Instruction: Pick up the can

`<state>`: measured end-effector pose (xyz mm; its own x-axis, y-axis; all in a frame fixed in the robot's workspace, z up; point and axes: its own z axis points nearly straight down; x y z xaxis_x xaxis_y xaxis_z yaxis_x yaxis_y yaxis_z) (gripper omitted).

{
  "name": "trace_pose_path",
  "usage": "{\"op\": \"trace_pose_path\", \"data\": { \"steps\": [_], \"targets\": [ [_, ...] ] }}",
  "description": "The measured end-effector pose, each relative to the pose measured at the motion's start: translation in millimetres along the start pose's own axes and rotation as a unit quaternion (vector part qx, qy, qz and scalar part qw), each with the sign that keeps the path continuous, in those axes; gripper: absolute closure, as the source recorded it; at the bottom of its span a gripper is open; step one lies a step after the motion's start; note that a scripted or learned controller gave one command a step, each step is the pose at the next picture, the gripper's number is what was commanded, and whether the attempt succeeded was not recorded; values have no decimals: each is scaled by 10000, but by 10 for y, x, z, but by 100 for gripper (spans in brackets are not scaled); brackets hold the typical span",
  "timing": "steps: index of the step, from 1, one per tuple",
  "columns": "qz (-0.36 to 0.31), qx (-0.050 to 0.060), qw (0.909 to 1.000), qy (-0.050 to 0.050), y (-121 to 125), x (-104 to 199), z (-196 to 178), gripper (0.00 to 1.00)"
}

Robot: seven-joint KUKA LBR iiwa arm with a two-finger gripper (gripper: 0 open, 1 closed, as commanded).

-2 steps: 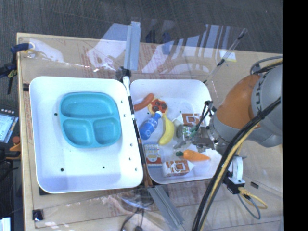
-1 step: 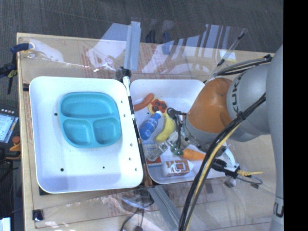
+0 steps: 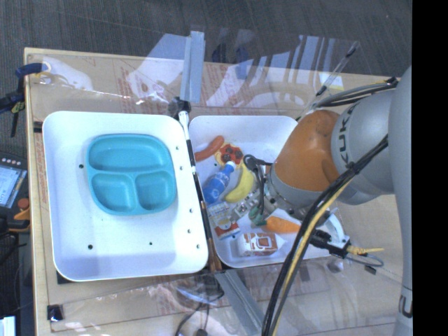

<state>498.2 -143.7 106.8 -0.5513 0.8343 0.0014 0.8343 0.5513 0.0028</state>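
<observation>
Red-and-silver, lying on its side and only partly legible, what looks like the can (image 3: 225,219) sits in the lower left part of the right bin (image 3: 245,123), close to the wall the two bins share. You cannot make out its label.

Just above it a blue bottle (image 3: 215,185) lies at a slant, and a banana (image 3: 241,186) lies beside the bottle on its right; both crowd the can from the top. Further up the frame an orange sausage (image 3: 208,148) lies next to a small red item (image 3: 231,154). Below and right of the can is a white carton with red print (image 3: 257,243), and an orange carrot (image 3: 283,224) lies to the right, partly under the wrist.

The gripper (image 3: 257,205) hangs low over the middle of this bin, just right of the can and banana, its dark body blocking your view of what is beneath it. You cannot tell whether the claw is spread or pressed together, nor whether it pinches anything.

The arm (image 3: 364,152) comes in from the right of the frame, and its orange band (image 3: 311,152) covers the bin's right half. Black and yellow cables (image 3: 301,257) drop from it across the bin's lower right corner.

The left bin (image 3: 63,187) holds a teal divided tray (image 3: 133,171), well apart from the arm.
</observation>
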Motion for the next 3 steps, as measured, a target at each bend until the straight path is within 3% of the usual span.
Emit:
{"op": "trace_pose_path", "data": {
  "steps": [1,2,3],
  "targets": [
    [3127,-85,9498,-70,-20,241,70,100],
    [3145,-71,9492,-83,-45,225,73,0],
    [3358,27,9419,-1,126,-590,-685,0]
  ]
}}
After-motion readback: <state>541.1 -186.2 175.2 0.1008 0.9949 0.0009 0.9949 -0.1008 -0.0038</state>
